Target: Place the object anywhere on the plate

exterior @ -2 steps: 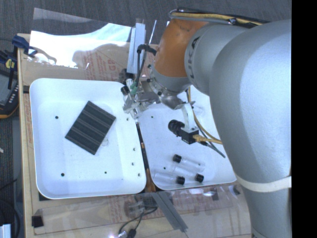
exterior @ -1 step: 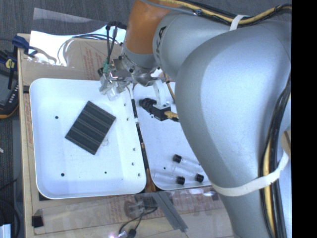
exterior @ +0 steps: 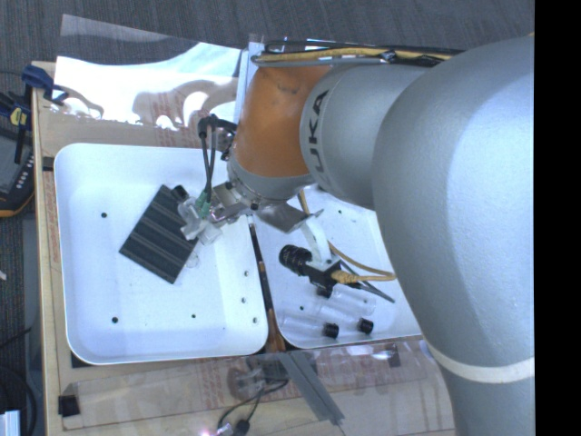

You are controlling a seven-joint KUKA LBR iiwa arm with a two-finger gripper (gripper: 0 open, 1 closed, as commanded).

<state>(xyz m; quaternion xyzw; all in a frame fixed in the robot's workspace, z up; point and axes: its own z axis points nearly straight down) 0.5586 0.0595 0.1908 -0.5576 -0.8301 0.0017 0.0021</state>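
Observation:
A dark ribbed rectangular plate (exterior: 161,235) lies tilted in the left white bin (exterior: 100,325). My gripper (exterior: 201,219) hangs over the plate's upper right edge, low and close to it. A small pale, greenish bit shows at the gripper's tip; I cannot make out what it is or whether it is held. The grey arm with its orange band (exterior: 272,125) covers the top of the right bin.
The right white bin (exterior: 300,339) holds a clear item with small black ends (exterior: 346,325) near its front edge. The ridge between the two bins (exterior: 260,280) runs just right of the gripper. Dark gear (exterior: 14,166) sits beyond the bench's left edge.

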